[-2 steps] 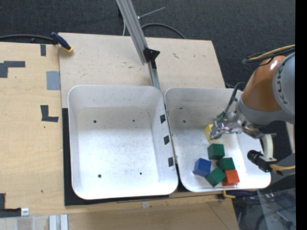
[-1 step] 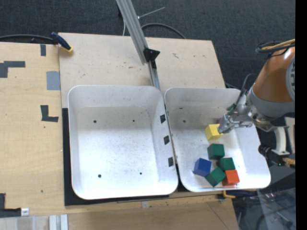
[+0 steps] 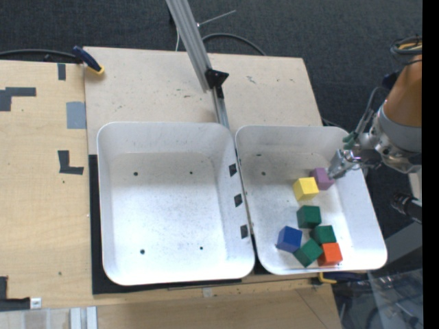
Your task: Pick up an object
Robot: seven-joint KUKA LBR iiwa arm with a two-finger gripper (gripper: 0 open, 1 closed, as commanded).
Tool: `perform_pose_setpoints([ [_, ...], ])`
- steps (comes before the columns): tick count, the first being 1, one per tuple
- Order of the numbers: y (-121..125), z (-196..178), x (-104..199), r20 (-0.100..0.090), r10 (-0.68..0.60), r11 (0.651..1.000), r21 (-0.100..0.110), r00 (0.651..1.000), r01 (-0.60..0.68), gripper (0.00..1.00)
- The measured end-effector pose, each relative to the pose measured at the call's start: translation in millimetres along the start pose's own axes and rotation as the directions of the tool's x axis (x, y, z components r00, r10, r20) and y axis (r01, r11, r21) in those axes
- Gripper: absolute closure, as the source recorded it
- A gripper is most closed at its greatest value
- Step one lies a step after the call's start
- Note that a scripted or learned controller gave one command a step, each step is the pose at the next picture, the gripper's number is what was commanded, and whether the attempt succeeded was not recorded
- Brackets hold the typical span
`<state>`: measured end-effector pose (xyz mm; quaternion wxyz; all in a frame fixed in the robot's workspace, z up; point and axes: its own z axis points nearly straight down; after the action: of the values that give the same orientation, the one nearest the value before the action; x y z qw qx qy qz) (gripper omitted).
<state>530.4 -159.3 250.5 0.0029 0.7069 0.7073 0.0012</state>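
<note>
My gripper (image 3: 340, 163) reaches down into the right bin (image 3: 274, 139) from its right side. Its tip is right against a purple block (image 3: 322, 179), which lies just to its lower left. A yellow block (image 3: 306, 188) touches the purple one on the left. Nearer the front of the bin lie a green block (image 3: 309, 216), a blue block (image 3: 289, 238), a second green block (image 3: 309, 253), a third green block (image 3: 325, 234) and an orange block (image 3: 332, 253), bunched together.
The left bin (image 3: 164, 142) stands beside the right one, with a raised divider edge between them. A metal rail (image 3: 195, 43) slants across the back of the bench. The arm's grey body and orange band (image 3: 405, 101) fill the right side.
</note>
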Motion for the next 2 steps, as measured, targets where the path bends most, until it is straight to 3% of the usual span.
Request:
perform_pose_setpoints([
  [2, -3, 23, 97, -0.004, -0.005, 1.000, 0.009, 1.000, 0.005, 1.00],
])
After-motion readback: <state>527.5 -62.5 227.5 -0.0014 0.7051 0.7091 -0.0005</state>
